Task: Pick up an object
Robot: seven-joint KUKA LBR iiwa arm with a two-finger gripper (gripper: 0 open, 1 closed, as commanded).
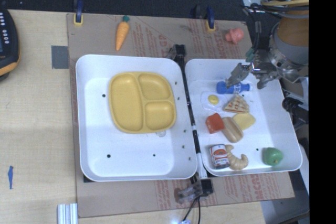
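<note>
Blue object (pixel 231 87) directly beneath the jaws (pixel 237 75), right bin (pixel 283 128).

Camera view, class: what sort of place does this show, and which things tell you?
Probably a robotics lab bench for grasping trials: two shallow white plastic bins clamped on brown cardboard, small toy foods such as a green apple, and a grey robot arm's gripper over the blue toy.

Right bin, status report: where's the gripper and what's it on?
Gripper low over the blue object, right bin. No visible grasp. Sandwich wedge and fried egg crowd it.
</note>
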